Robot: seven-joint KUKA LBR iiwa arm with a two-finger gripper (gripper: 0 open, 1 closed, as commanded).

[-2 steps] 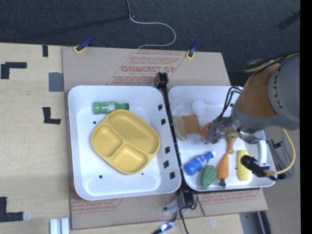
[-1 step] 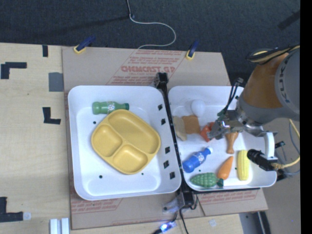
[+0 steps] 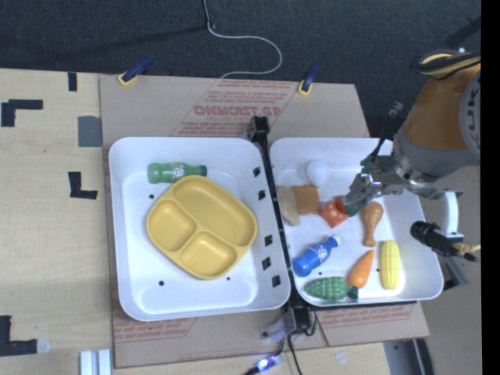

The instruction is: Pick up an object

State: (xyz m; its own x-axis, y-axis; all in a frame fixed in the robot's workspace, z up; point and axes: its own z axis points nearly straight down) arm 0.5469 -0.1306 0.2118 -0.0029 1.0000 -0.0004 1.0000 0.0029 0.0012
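**Gripper low over the right bin, finger state unclear**

Two white bins are seen side by side on a cardboard sheet. In the left bin a yellow tray with three compartments is laid near the middle, and a green bottle lies on its side just behind it, close to touching the tray's far edge.

The right bin is crowded. A white ball is found near the far wall, with a brown block just in front of it and a pale, flat piece beside that block which cannot be identified. A red object sits in the middle; its shape is hard to make out and part of it is covered by the gripper. A drumstick lies just right of it, a corn cob and a carrot nearer the front, a blue bottle on its side, and a green vegetable at the front wall.

The arm is cut off at the right edge. The gripper is placed low between the red object and the top of the drumstick. Its fingers are dark and blurred against the objects, so how far they are spread, and whether anything is held, cannot be told.
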